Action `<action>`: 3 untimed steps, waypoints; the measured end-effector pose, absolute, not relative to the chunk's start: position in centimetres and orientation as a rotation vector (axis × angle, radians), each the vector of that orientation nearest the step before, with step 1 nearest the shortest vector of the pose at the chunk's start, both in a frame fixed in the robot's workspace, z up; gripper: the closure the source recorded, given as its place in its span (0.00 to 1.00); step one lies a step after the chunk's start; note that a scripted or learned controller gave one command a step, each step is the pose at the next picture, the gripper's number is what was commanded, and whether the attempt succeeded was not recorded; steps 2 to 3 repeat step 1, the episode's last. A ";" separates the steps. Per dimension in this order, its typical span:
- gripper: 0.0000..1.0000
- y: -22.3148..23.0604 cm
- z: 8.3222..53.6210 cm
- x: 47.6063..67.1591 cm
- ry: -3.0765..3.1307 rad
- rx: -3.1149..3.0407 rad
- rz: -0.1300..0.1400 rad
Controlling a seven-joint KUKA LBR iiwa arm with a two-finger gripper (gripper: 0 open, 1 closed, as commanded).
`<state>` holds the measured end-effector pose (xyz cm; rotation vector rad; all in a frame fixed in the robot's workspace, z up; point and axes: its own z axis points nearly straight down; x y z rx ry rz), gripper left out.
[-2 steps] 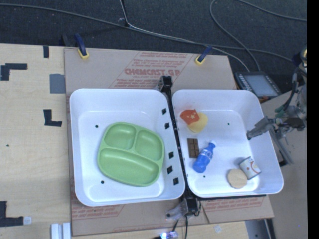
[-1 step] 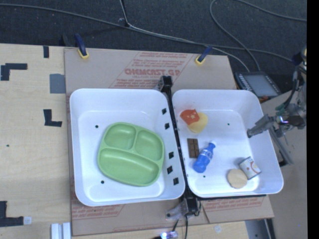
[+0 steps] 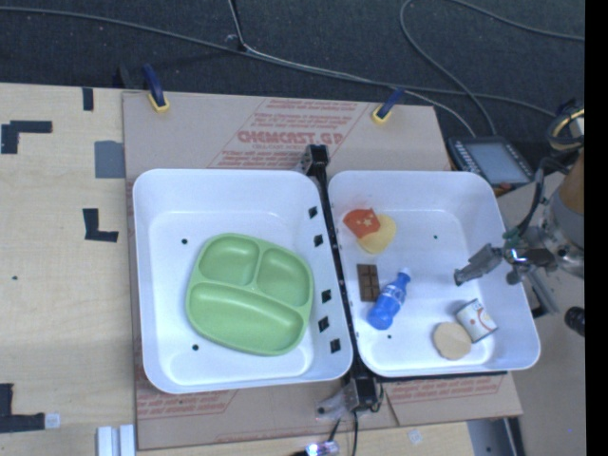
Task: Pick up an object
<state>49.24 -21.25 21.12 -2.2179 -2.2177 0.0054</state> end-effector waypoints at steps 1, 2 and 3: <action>0.00 -21.3 16.7 48.9 -2.219 -2.218 0.005; 0.00 -21.3 16.7 48.9 -2.219 -2.218 0.005; 0.00 -21.3 16.7 48.9 -2.219 -2.218 0.005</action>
